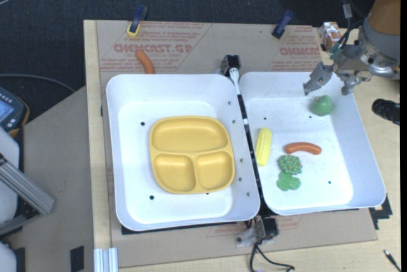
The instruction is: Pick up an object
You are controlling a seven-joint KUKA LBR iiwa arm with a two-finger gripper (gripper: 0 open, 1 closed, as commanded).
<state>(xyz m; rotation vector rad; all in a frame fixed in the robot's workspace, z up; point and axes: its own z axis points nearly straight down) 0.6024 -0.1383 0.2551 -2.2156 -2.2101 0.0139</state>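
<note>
White bin (pixel 356 156), green ball (pixel 322 105) inside

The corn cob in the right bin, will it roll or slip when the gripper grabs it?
The corn cob looks round and elongated, so it would probably roll sideways if nudged across its length. It appears to be glossy moulded plastic, likely stiff, light, and somewhat slippery. It lies beside the bin wall, which may crowd one finger.

i've got the arm (pixel 381 23) coming in from the upper right of the camera view, orange band showing above the grey wrist. the gripper (pixel 332 83) points down and to the left, its two fingers (pixel 316 81) spread apart, nothing between them, one finger clearly lower left of the other.
</note>
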